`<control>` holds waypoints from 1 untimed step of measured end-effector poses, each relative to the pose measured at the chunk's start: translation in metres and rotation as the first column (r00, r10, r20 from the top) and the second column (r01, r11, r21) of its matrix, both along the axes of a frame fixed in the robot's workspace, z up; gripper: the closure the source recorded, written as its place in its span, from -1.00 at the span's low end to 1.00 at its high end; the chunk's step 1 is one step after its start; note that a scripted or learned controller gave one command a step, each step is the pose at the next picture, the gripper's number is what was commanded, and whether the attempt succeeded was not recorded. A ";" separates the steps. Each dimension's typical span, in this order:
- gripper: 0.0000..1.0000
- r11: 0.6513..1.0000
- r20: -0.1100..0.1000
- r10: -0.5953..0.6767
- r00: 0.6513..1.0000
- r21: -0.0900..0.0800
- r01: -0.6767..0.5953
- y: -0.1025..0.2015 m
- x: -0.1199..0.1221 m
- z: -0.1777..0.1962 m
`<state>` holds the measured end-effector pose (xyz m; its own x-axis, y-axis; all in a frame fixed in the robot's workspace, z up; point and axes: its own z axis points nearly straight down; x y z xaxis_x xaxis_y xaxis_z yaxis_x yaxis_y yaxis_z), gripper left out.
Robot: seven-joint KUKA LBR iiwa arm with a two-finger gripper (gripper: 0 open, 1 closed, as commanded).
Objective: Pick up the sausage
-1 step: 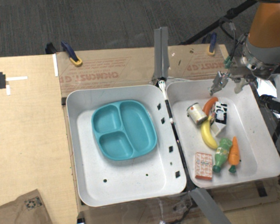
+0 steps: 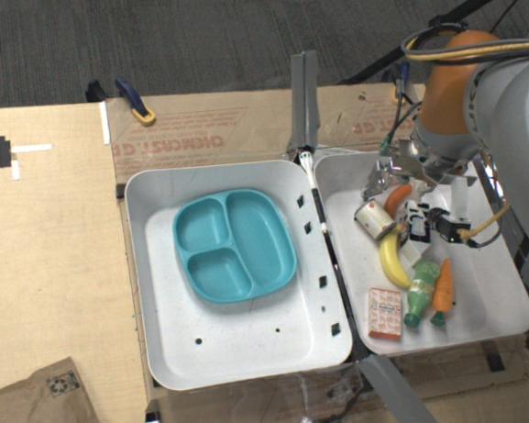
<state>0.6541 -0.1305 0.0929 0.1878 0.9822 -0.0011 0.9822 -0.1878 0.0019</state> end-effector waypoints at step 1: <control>1.00 1.000 -0.005 0.001 1.000 -0.001 -0.001 -0.001 -0.001 0.008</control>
